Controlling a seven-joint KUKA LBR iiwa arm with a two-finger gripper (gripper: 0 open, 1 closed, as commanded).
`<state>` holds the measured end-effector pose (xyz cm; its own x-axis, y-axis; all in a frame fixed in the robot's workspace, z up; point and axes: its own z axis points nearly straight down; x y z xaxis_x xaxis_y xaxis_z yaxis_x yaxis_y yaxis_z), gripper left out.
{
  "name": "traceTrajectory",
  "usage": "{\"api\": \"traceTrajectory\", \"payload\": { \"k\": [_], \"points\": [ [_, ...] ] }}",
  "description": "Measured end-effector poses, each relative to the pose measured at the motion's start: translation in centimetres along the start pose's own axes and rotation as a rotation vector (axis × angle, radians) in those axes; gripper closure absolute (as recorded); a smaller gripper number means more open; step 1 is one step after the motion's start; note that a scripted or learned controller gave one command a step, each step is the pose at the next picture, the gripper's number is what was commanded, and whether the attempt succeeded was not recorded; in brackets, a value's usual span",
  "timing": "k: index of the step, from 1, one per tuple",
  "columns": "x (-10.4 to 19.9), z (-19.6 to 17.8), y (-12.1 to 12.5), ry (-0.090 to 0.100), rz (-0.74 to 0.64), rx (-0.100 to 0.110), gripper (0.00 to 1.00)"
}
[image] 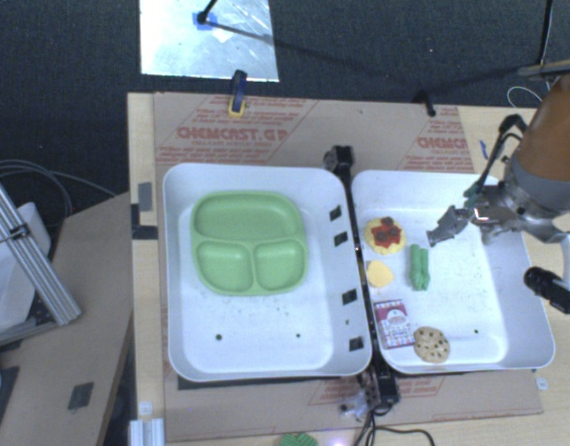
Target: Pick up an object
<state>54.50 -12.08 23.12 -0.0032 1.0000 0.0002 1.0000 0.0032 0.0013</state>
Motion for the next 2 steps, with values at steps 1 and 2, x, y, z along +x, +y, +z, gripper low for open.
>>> {"api": "traceTrajectory", "payload": {
  "k": [1, 2],
  "points": [
    [-1.2, 15.4, 3.6, -0.002, 0.001, 0.001, 0.0],
    [-1.2, 13.6, 3.8, -0.001, 0.002, -0.003, 1.0]
  ]
}}
